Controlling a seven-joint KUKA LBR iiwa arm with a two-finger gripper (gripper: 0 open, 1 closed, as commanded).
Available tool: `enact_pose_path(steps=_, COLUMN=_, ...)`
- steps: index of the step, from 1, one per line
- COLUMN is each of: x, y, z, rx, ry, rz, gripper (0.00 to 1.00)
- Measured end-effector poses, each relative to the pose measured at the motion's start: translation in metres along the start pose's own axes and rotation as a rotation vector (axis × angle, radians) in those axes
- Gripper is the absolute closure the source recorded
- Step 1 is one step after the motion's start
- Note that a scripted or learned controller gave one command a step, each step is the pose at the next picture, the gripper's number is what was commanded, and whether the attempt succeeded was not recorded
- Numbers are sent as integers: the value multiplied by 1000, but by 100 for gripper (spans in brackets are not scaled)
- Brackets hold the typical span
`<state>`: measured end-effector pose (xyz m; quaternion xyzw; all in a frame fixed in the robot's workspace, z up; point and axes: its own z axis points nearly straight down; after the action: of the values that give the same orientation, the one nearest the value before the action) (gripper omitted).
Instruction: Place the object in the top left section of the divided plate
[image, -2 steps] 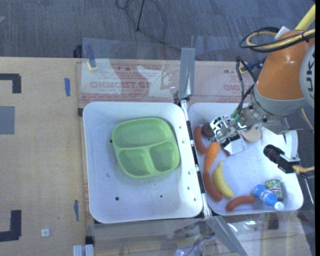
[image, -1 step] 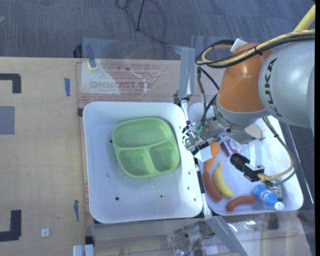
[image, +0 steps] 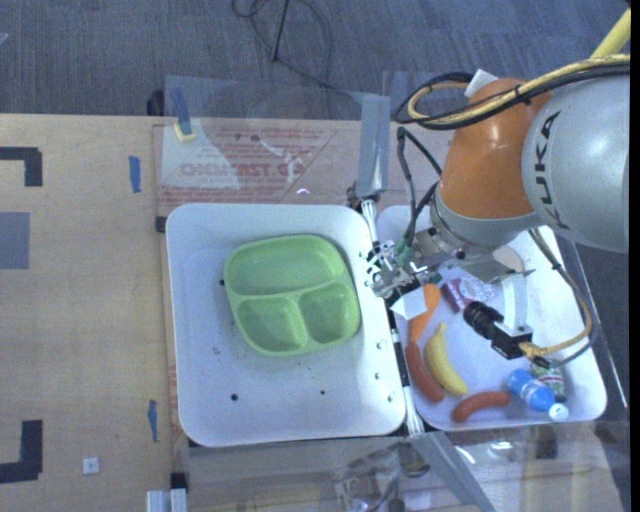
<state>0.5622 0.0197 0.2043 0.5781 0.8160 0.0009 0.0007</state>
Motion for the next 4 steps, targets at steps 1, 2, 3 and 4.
enact_pose_path(steps=1, x=0, y=0, z=0, rx=0, ry=0, rz=0, gripper=0)
enact_pose_path(steps=2, x=-9, y=-51, z=-22, rx=3, ry=0, rz=120, gripper=0)
enact_pose_path(steps=3, x=-10, y=-51, z=-32, rx=1, ry=0, rz=121, gripper=100)
enact_pose_path(steps=4, x=29, y=-3, z=-33, rx=2, ry=-1, rz=517, gripper=100)
